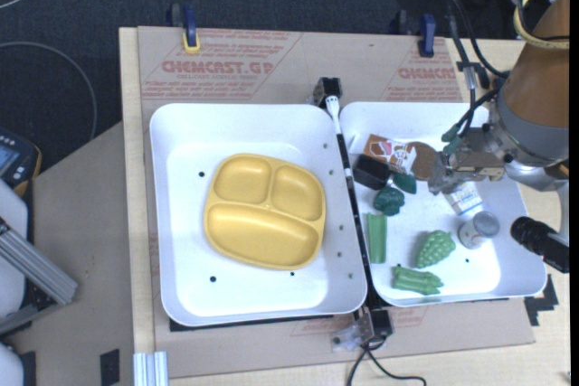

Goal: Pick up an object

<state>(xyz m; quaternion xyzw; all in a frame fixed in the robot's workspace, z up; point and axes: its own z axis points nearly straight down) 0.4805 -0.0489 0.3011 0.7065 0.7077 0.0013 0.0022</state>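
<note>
My gripper (450, 174) hangs low over the middle of the right bin (516, 271), reaching in from the right. Just left of it lie a brown and white packet (389, 149), a black block (369, 170) and a small teal piece (391, 198). Under and right of the gripper sit a white labelled item (465, 198) and a grey cylinder (478, 230). Nearer the front are a green bar (376, 238), a bunch of green toy grapes (434, 247) and another green toy (416, 280). I see nothing lifted.
The left bin (172, 194) holds a yellow divided plate (266, 210). A black rod (342, 154) runs along the wall between the bins. Blue clamps (189, 24) pin the board at the back. A black camera part (541, 241) juts in at right.
</note>
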